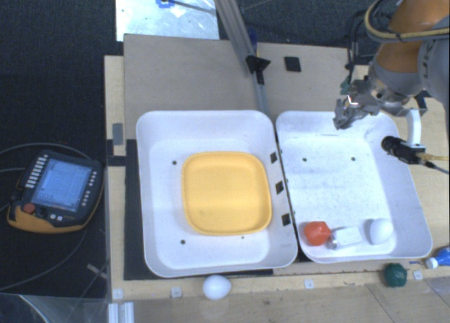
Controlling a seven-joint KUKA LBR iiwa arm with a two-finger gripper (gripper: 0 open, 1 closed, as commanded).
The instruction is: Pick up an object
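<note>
The arm point(408, 40) reaches in from the right, and its end effector point(344, 119) hangs over the far rim of the right bin point(351, 167), near that bin's back edge; whether it is open or closed I cannot tell, and nothing is visibly gripped. The objects to pick lie along the right bin's near wall: a red-orange object point(316, 232) toward the near left corner, a small white and clear item point(346, 237) just beside it, and a white egg-shaped object point(380, 230) next along, toward the near right corner. The rest of the right bin's floor is bare white, giving open room between the end effector and that row. The left bin point(158, 174) holds a yellow square plate point(226, 192) in its middle, with bare margin on all sides. On the bench point(190, 68), a second white egg-shaped object point(216, 287) sits just outside the left bin's near edge, and a dark green ball point(394, 274) lies outside the right bin's near right corner. A handheld control pendant point(55, 189) lies well apart at the left
</note>
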